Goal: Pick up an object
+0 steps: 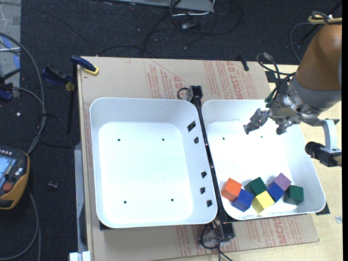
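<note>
Several small coloured blocks lie bunched at the near edge of the right bin (228,113): an orange one (232,188), a blue one (243,199), a dark green one (255,186), a yellow one (263,201), a purple one (282,181) and a green one (294,194). My gripper (268,126) hangs over the far part of that bin, well behind the blocks. Its fingers (253,125) stand spread apart and open, with nothing between them.
The left bin (98,145) sits beside the right one, with a black divider strip (204,145) between them. Both rest on a cardboard sheet (152,75). A black fitting (321,152) juts in at the right bin's right rim. Cables cross the dark floor around the bench.
</note>
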`<state>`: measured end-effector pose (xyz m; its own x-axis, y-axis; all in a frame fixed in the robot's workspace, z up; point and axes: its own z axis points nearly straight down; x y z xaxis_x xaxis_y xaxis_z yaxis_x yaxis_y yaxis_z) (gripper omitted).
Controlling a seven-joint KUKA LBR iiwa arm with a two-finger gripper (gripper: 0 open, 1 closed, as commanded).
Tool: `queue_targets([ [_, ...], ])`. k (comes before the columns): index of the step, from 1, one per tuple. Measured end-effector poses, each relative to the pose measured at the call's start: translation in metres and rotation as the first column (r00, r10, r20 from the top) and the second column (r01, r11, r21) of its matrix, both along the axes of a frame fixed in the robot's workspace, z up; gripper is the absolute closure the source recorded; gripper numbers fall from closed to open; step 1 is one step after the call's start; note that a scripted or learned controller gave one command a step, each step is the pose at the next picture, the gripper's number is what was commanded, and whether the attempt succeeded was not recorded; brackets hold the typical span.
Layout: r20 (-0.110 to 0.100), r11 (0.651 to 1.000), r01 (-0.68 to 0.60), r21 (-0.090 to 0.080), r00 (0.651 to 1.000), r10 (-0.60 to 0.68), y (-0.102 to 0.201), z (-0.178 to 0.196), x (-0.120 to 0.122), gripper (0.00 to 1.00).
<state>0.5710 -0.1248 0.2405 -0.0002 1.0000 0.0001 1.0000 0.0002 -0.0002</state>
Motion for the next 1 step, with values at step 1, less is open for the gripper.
queue_targets([
  [1, -0.008, 1.000, -0.001, 0.001, 1.000, 0.001, 0.0254, -0.1574, 0.0358, 0.00],
])
